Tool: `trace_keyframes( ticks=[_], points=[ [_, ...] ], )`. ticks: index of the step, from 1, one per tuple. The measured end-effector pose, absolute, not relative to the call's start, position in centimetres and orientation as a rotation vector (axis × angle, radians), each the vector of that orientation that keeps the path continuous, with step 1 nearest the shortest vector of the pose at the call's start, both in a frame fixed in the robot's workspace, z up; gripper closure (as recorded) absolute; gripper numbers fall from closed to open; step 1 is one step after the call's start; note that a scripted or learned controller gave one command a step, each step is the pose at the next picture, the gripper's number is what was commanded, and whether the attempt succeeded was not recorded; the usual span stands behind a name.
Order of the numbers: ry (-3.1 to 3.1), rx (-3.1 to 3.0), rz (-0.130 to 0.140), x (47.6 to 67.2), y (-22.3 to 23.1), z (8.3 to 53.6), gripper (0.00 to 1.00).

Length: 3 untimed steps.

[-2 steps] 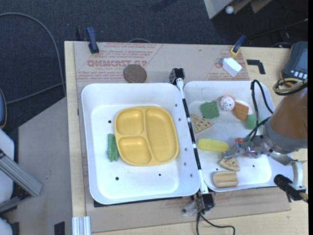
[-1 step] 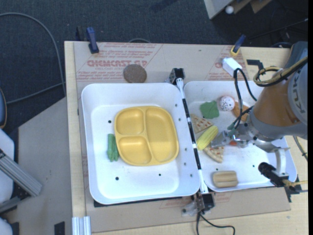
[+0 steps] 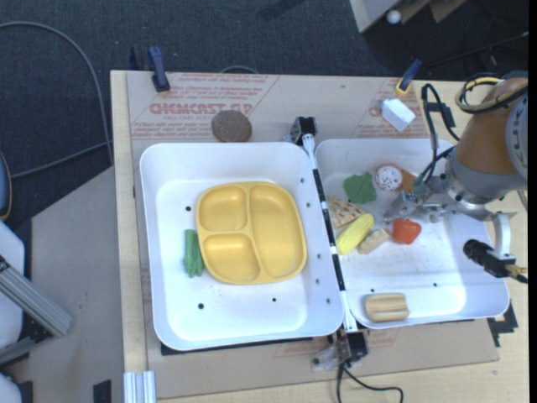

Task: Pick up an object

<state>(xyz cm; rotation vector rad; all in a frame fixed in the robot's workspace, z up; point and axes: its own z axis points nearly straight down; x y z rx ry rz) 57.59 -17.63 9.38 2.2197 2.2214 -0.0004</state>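
Camera view: my end effector (image 3: 409,209) hangs low in the right bin (image 3: 436,296), near its far-right corner, just above a red toy (image 3: 406,232); can't tell its state. Corn cob (image 3: 354,233) & cracker (image 3: 342,211) lie by the bin's left wall, green leaf (image 3: 360,188) & speckled ball (image 3: 388,177) near the far edge, bread roll (image 3: 386,306) at the near edge. Left bin (image 3: 168,309): yellow divided plate (image 3: 250,231) at ctr, green pod (image 3: 193,253) touching its left rim.

Right bin (image 3: 470,305): toys crowd ten o'clock, bread roll (image 3: 386,306) blocks seven; its centre and four o'clock lie open.
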Motion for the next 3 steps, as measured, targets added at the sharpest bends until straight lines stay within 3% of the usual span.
trace_keyframes(
  ticks=[1,2,3],
  points=[
    [2.223,2.223,-0.001,51.7,-15.2,8.4,0.00],
    [2.221,2.219,0.001,55.6,-14.7,8.5,0.00],
    [2.219,2.216,0.004,55.7,-14.7,9.6,1.00]
  ],
)
